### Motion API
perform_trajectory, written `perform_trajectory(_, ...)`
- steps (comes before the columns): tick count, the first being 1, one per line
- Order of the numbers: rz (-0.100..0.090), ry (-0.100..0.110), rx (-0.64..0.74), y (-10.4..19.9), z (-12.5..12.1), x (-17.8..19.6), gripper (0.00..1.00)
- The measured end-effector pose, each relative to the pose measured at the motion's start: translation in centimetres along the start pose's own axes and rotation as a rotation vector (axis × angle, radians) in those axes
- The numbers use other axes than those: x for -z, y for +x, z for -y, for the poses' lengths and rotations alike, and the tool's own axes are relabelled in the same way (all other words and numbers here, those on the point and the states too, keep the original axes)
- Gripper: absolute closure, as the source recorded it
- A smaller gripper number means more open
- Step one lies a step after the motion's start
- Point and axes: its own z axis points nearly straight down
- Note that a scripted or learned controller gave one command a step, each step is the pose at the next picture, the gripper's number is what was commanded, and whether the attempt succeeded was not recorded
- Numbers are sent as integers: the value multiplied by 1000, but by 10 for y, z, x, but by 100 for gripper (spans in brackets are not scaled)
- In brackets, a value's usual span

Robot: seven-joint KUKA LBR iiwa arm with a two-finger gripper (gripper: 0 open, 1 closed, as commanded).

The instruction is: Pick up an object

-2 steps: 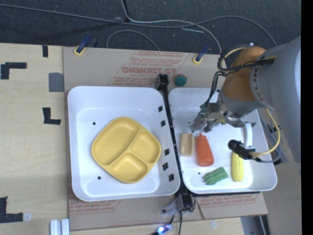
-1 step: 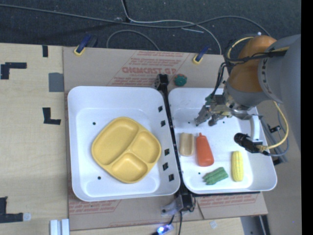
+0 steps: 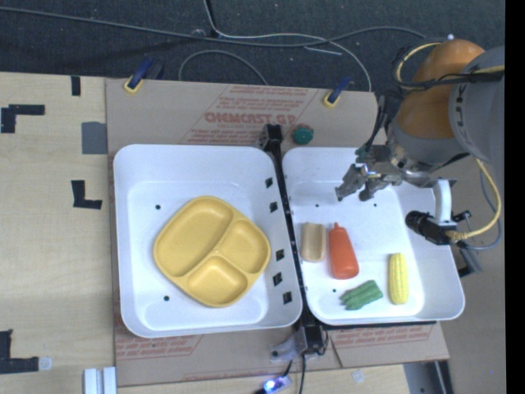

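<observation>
The right bin holds a tan bread-like piece, an orange-red carrot, a green vegetable and a yellow corn cob, all in its front half. My gripper hangs over the back of this bin, above and to the right of the carrot, apart from every object. Its fingers are spread and nothing sits between them.
A yellow divided plate lies in the left bin. A small teal object rests on the cardboard behind the bins. Cables run across the dark floor at the back. A black fitting sticks out at the right bin's side.
</observation>
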Motion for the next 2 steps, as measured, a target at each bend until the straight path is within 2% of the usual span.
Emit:
perform_trajectory(1,0,-2,0,-1,9,55,100)
perform_trajectory(2,0,1,0,-1,8,81,100)
